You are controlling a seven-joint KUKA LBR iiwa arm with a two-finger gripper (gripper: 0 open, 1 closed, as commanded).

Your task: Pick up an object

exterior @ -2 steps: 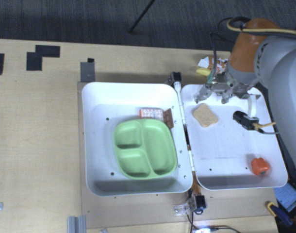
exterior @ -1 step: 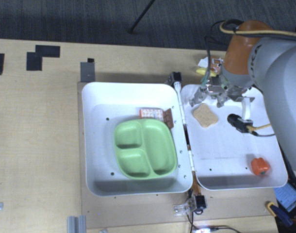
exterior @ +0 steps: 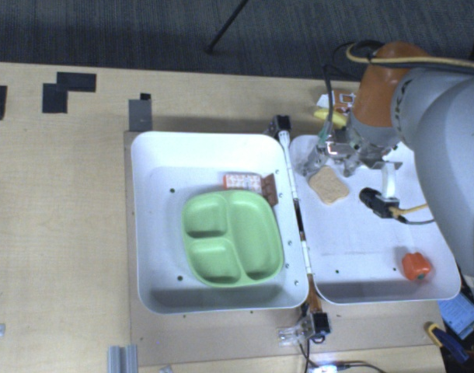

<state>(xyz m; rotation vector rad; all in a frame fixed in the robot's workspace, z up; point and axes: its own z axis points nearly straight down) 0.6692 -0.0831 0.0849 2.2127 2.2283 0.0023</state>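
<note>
My gripper [exterior: 324, 159] hangs over the far corner of the right bin [exterior: 353, 243], tight against the wall shared with the left bin [exterior: 155, 208]. I cannot tell whether it is open or closed. One tan slab [exterior: 329, 186] lies just in front of it. One orange lump [exterior: 416, 266] sits well apart at the near corner, with bare floor between. Past the shared wall are one green plate [exterior: 231, 238], one red-and-white packet [exterior: 242, 181] and one brown piece [exterior: 270, 189].

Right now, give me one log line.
gripper: by tan block, right bin | grasp: unconfirmed | orange object: right bin | green tray: left bin
</note>
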